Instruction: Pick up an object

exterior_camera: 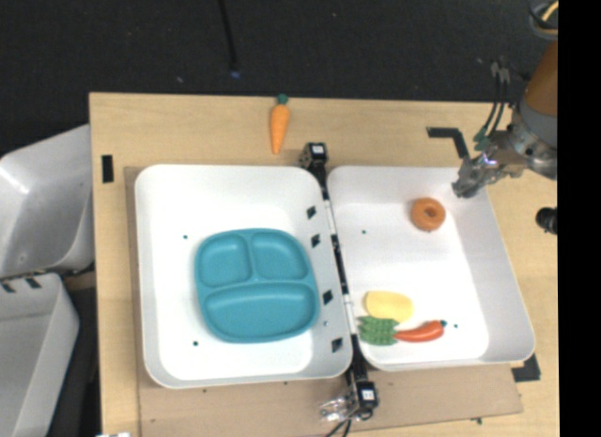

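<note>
An orange doughnut-shaped toy lies in the right bin, towards its far side. My gripper hangs over that bin's far right corner, a short way right of the doughnut and above it, holding nothing that I can see. Near the bin's front left lie a yellow toy, a green leafy toy and a red chili, close together. A blue divided plate sits in the left bin.
An orange carrot lies on the wooden bench behind the bins, outside them. Black clips join the bins along their shared edge. A black bracket sits on the bench near the arm.
</note>
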Controlling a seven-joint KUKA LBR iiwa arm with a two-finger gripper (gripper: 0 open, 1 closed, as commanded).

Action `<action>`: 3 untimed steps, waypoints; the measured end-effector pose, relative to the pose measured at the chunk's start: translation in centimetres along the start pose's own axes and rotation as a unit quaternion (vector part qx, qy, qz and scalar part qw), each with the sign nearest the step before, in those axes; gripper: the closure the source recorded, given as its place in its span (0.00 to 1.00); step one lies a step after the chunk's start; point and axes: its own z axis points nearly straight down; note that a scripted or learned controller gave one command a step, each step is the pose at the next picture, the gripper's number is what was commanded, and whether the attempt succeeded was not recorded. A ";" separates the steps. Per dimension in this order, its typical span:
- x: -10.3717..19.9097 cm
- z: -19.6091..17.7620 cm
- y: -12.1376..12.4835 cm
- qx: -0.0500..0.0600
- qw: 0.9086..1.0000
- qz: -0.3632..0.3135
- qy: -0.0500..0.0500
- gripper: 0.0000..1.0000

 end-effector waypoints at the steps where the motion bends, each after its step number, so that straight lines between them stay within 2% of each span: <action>1: -0.2 -3.6 0.1 0.000 1.000 -0.001 0.000 1.00; 3: 9.2 -2.8 3.3 0.003 1.000 -0.001 0.001 1.00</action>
